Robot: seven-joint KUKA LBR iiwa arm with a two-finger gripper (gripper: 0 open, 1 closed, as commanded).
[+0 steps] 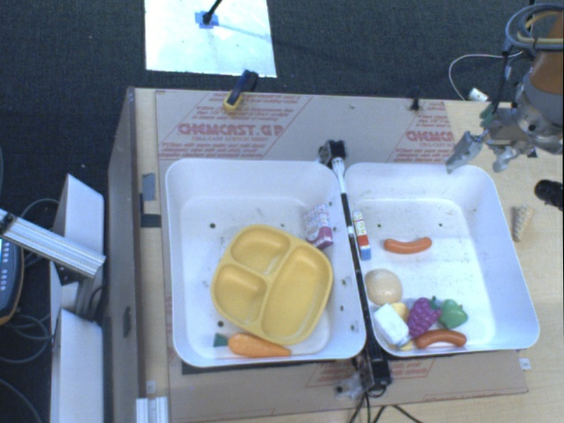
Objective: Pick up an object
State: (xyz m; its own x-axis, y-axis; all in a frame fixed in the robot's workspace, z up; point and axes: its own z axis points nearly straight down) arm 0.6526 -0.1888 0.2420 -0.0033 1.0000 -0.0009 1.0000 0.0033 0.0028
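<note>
Currently parked over the right bin's point(493, 183) far right corner, tool point(487, 151) spread apart and gripping nothing; nearest pick (a sausage point(408, 246), long axis left-right) down-left of it, mid-bin.

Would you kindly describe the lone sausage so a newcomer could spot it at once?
Start at the right bin. In its upper middle lies an orange sausage, alone on bare floor. The other sausage is redder and sits in the crowded pile at the bin's near edge.
</note>
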